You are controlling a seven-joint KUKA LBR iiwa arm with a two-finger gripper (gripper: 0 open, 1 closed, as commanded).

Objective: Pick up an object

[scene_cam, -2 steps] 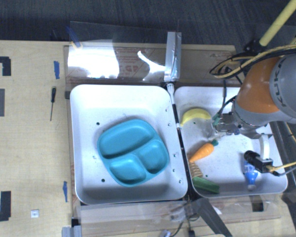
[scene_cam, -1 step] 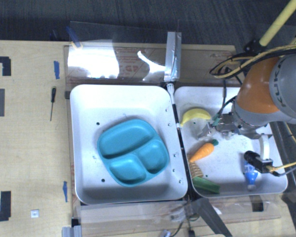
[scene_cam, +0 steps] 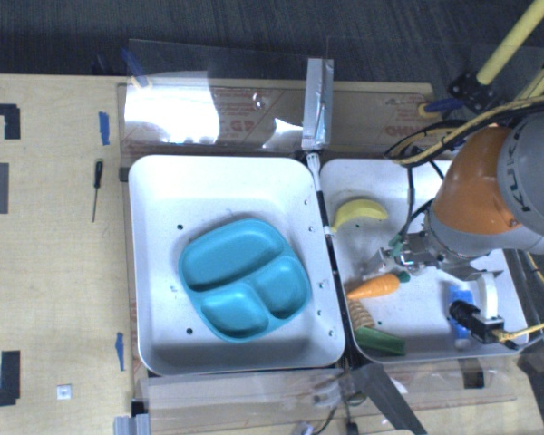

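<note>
The right bin (scene_cam: pixel 417 333) holds a yellow banana (scene_cam: pixel 360 212) near its far left corner, an orange carrot (scene_cam: pixel 374 287) at mid left, a brown ridged piece (scene_cam: pixel 360 315) below it and a green vegetable (scene_cam: pixel 379 340) by the near edge. My gripper (scene_cam: pixel 396 255) hangs low over the right bin, just above and right of the carrot's thick end. Nothing shows between its fingers. The arm's grey and orange wrist (scene_cam: pixel 476 198) covers the bin's right part.
The left bin (scene_cam: pixel 163 198) holds a blue divided tray (scene_cam: pixel 244 277) in its middle. A clear plastic sheet (scene_cam: pixel 208 107) stands behind the bins. A screwdriver (scene_cam: pixel 97 184) lies on the wooden bench at the left.
</note>
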